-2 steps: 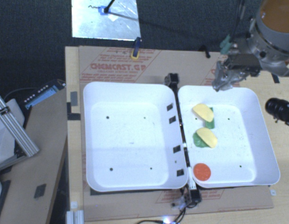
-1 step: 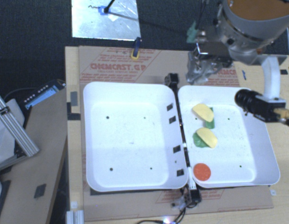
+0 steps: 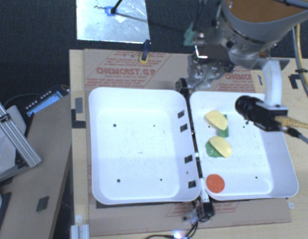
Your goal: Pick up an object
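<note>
Arm poised over the far edge of the bins

The gripper hangs above the far rim of the right bin (whether open or closed, I cannot tell); two yellow-green pieces and an orange disc lie along that bin's left side.

Arm cut off by top edge; claw fingers blurred.

Arm: grey rounded housing beneath an orange band. Metallic wrist assembly. Black cylindrical unit on white bracket. Yellow cables alongside.
</note>
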Action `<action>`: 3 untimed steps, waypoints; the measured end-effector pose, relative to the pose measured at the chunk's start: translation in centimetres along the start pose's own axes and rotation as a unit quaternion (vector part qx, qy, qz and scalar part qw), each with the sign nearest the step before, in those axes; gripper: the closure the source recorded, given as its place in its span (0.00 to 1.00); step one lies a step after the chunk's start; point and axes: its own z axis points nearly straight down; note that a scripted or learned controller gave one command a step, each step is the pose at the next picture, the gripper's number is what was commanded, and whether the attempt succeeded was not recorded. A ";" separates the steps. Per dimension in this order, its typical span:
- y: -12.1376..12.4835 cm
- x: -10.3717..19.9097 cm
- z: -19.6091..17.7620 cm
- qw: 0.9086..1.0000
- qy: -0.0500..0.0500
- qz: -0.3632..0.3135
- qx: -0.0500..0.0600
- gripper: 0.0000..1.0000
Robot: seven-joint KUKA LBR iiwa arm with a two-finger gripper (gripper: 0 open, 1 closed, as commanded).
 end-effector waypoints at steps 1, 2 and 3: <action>-0.2 7.3 18.9 1.000 -0.003 -0.001 0.009 1.00; 0.0 -3.7 20.5 1.000 -0.003 0.008 0.002 1.00; 2.1 -3.6 1.0 1.000 0.002 0.002 -0.010 1.00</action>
